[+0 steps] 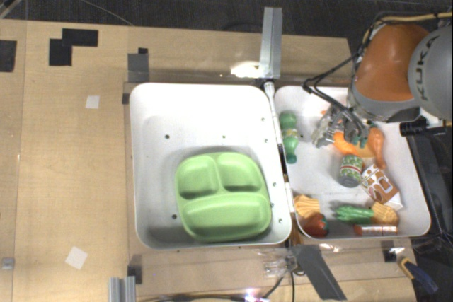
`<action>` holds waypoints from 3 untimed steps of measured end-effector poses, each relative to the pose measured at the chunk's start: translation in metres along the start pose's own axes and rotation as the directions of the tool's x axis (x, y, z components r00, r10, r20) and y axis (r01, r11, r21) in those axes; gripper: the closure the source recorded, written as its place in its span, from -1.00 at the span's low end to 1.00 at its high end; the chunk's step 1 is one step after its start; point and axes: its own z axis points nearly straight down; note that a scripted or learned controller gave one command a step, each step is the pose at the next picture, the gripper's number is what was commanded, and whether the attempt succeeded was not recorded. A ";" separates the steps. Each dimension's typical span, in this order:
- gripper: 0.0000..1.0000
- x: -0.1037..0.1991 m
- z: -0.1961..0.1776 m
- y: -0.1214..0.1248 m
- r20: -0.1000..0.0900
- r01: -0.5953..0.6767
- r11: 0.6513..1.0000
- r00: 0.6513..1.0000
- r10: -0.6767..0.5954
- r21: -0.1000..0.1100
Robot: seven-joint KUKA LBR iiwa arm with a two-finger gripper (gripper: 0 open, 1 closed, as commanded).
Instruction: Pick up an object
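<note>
We have the gripper low in the right bin, in the upper part of that bin at the frame's right. Whether it is parted or closed we cannot tell from this slanted view. Its tip sits just beside an orange toy, with a small can just below that. We judge the orange toy the likeliest target. To do this well, we would centre over it, keep clear of the can, and lift straight up. The green bottle lies against the bin's left wall. The left bin holds a green divided plate.
</note>
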 end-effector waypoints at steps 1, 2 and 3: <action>1.00 -0.011 -0.100 0.004 -0.008 -0.095 0.995 0.995 0.095 0.003; 1.00 -0.029 -0.107 0.075 -0.019 -0.106 0.994 0.994 0.106 0.002; 1.00 -0.032 -0.121 0.072 -0.008 -0.106 0.994 0.994 0.106 0.000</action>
